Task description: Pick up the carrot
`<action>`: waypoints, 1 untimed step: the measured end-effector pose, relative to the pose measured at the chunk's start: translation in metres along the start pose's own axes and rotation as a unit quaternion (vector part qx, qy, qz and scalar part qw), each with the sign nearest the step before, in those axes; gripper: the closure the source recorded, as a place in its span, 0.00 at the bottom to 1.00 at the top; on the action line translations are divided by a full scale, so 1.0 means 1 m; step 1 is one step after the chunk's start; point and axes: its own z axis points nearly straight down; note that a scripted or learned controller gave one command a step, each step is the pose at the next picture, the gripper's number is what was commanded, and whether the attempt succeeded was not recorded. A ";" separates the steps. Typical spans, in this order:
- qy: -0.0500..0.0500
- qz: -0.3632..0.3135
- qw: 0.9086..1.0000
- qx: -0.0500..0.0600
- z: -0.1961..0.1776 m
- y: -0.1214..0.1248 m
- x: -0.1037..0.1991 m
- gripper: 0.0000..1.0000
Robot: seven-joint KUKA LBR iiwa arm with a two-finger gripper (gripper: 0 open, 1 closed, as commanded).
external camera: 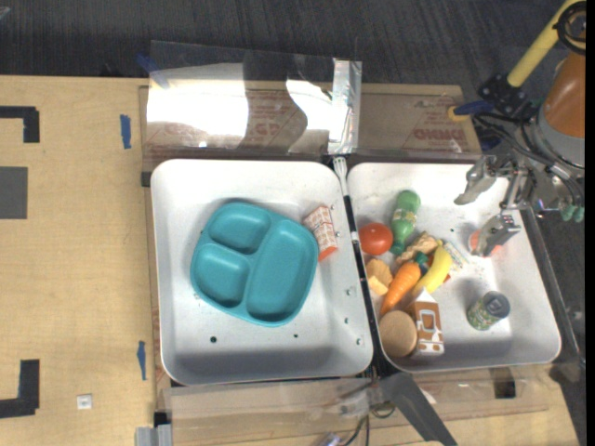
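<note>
Hand (495,214) over right bin (530,328), beyond carrot (401,284)

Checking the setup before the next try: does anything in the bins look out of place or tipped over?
One thing: a small carton lies on its side in the left bin, wedged beside the teal plate, apart from the carrot and other food piled in the right bin.

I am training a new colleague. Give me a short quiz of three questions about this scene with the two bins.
1. True or false: the carrot lies in the right bin.
2. What sits in the left bin? A) teal divided plate B) banana C) tomato
3. Fill in: the gripper is over the ____ bin.

Key: 1 true; 2 A, the teal divided plate; 3 right.
</note>
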 end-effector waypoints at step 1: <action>-0.003 -0.065 0.998 0.000 0.138 0.036 0.001 0.00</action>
